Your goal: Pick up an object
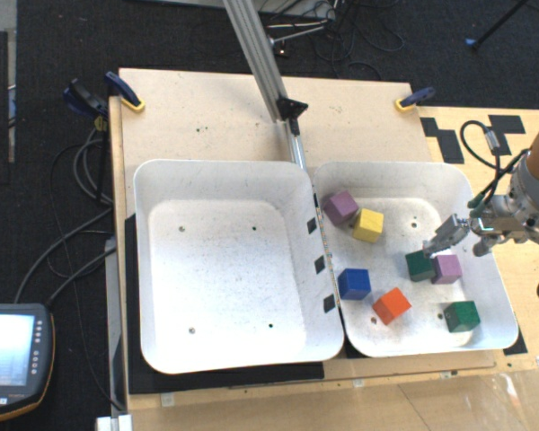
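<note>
The right bin (pixel 404 180) holds several small cubes. A purple cube (pixel 341 206) and a yellow cube (pixel 369 224) touch near its back left. Toward the front lie a blue cube (pixel 354 283), an orange cube (pixel 393 304) and a green cube (pixel 462 315). At mid right a dark green cube (pixel 419 265) sits against a light purple cube (pixel 447 268). My gripper (pixel 456 246) hangs open just above and behind that pair, one finger over the dark green cube's far edge, the other to the right of the light purple cube. Nothing is held between the fingers.
The left bin (pixel 162 241) lies beside the right one, and they meet along a shared rim marked with black tags (pixel 320 263). A slanted metal pole (pixel 256 48) comes down to the bins' back junction. Clamps (pixel 126 92) and cables line the bench edges.
</note>
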`<state>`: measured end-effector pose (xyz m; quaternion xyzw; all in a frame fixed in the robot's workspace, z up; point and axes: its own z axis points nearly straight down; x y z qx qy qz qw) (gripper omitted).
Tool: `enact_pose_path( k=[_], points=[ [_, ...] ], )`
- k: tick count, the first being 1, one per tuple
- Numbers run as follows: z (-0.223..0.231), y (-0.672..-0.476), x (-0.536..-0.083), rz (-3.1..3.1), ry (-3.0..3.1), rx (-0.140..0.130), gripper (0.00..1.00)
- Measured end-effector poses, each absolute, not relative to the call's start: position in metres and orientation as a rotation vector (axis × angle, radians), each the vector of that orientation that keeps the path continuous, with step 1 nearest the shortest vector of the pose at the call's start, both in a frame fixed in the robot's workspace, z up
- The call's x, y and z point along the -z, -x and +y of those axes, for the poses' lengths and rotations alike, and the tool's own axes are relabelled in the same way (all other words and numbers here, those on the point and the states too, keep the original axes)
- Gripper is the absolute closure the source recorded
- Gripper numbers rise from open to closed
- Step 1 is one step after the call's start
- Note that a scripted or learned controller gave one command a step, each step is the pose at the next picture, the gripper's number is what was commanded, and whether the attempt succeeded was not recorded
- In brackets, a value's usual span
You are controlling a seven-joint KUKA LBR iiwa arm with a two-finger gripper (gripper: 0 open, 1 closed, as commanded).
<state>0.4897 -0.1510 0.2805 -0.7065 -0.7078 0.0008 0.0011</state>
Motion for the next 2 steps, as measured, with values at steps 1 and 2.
enact_pose_path(
  k=[1,2],
  points=[
    [-0.151,-0.49,-0.282,-2.223,2.222,0.001,0.0],
    [-0.144,-0.494,-0.222,-2.217,2.218,-0.005,0.0]
  ],
)
